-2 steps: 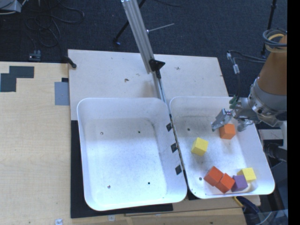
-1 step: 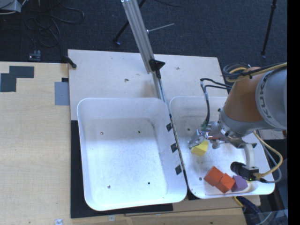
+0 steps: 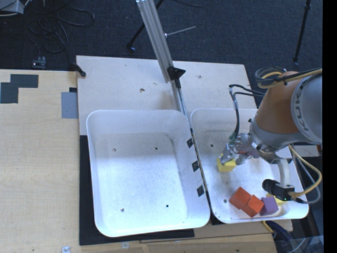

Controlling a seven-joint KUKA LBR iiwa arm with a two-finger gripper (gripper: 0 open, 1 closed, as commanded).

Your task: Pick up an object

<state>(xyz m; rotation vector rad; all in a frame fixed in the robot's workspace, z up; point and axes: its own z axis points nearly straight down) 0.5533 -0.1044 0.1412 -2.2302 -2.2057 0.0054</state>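
Observation:
A yellow block (image 3: 226,165) lies in the right bin (image 3: 210,121), near its middle. My gripper (image 3: 232,155) hangs directly over the block's far right edge and covers part of it. Whether it is touching the block is unclear from this angle. An orange block (image 3: 241,198), a second orange block (image 3: 253,206) and a purple block (image 3: 269,205) sit together at the bin's front right corner, well clear of the gripper.
The left bin (image 3: 105,121) stands beside the right one, with a shared rim and black clips (image 3: 194,153) between them. A slanted aluminium bar (image 3: 158,38) rises behind the bins. Cables and a black fitting (image 3: 276,188) hang from the arm over the right bin's front right.

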